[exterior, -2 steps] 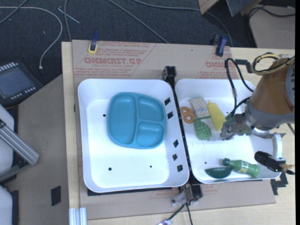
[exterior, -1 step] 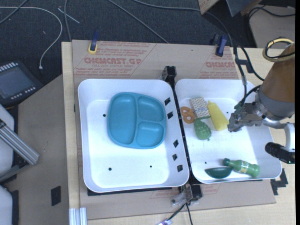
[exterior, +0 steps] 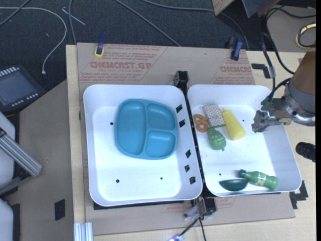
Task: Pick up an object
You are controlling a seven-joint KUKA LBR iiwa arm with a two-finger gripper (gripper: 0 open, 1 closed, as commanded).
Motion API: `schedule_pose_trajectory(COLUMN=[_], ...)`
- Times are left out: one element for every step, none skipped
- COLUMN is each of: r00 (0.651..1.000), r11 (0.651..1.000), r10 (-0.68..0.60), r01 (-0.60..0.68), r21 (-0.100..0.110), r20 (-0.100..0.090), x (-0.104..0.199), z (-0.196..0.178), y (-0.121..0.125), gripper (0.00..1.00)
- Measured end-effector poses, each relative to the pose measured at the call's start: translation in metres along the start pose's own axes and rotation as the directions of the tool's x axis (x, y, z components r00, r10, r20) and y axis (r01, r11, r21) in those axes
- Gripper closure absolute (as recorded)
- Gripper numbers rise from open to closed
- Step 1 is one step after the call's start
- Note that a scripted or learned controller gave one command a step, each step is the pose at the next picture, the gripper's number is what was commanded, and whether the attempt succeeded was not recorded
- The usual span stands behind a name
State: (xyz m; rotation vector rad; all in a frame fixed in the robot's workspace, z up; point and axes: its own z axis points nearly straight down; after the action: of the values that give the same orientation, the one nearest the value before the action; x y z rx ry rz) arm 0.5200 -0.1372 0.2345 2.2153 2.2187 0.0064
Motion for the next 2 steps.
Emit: schedule_pose_trajectory(r00=[1.0, 1.0], r11=[1.0, 1.0], r10=[-0.003, -0.005], r01=[0.003, 0.005], r21=[0.01, 0.009], r20=[-0.005, -0.005], x=[0.049, 0.103], z=[0.007, -0.001], y=[-0.01, -0.018], gripper=[1.0, 1.0])
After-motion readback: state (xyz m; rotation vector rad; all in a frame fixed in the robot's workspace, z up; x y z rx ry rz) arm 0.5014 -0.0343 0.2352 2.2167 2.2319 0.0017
